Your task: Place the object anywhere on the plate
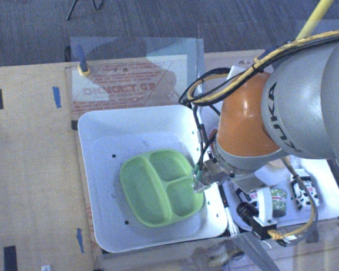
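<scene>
Arm (pixel 285 104) over the green plate's (pixel 159 189) right edge.
The wrist hides the claw (pixel 200 179) at mid-frame; whether it is apart or together, I cannot tell.

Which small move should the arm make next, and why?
Probably shift a little left, further over the green plate. The gripper sits at the plate's right rim, so anything released there might land on the edge instead of inside a compartment.

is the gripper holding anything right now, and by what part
Cannot be told: the gripper sits at the right edge of the green plate, mostly hidden under the arm, with no object visible in it.
</scene>
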Controlling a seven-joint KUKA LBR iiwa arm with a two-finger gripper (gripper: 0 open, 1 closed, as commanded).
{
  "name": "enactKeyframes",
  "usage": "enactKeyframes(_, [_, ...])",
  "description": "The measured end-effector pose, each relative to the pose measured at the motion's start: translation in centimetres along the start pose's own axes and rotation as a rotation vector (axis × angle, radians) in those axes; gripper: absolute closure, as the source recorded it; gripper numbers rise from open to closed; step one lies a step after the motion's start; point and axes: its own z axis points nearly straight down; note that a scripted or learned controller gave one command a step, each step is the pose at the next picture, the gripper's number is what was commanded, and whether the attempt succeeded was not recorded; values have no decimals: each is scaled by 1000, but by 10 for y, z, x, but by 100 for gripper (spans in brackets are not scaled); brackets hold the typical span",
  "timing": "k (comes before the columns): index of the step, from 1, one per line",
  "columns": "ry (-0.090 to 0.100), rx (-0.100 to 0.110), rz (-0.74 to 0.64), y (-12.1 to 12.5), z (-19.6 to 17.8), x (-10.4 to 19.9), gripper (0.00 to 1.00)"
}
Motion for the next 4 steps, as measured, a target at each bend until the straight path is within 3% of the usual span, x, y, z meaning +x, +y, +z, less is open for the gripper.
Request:
enactKeyframes(1, [-1,-2,352,18,-83,34,100])
enactKeyframes(2, [-1,-2,345,38,-121,-2,100])
enactKeyframes(3, [-1,1,448,31,-33,91,100])
enactKeyframes(4, [-1,1,448,31,-33,91,0])
